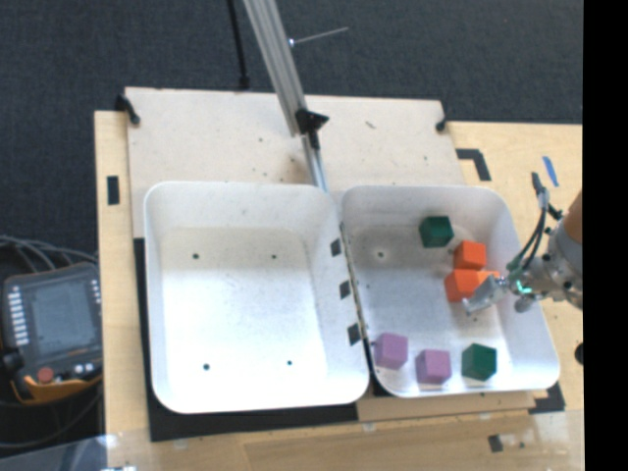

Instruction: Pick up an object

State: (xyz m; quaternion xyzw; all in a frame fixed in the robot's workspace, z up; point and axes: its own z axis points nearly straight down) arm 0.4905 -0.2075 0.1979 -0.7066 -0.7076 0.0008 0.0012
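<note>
1. left bin point(177, 263) lay bare of blocks; a teach pendant point(54, 322) sat off the bench's left edge.
2. right bin point(412, 204) held two purple blocks point(392, 349) near its front wall, a dark green block point(479, 361) beside them and a second green block point(436, 231) toward the back.
3. two orange blocks point(465, 285) sat touching; the nearer looked the likely target.
4. gripper point(488, 294) hung just beside that block; whether it was apart or together, cannot tell. nothing lifted yet; grasp and lift remained.

left bin point(245, 292) open floor, right bin point(392, 224) crowded by blocks point(469, 268) along right, front
</note>
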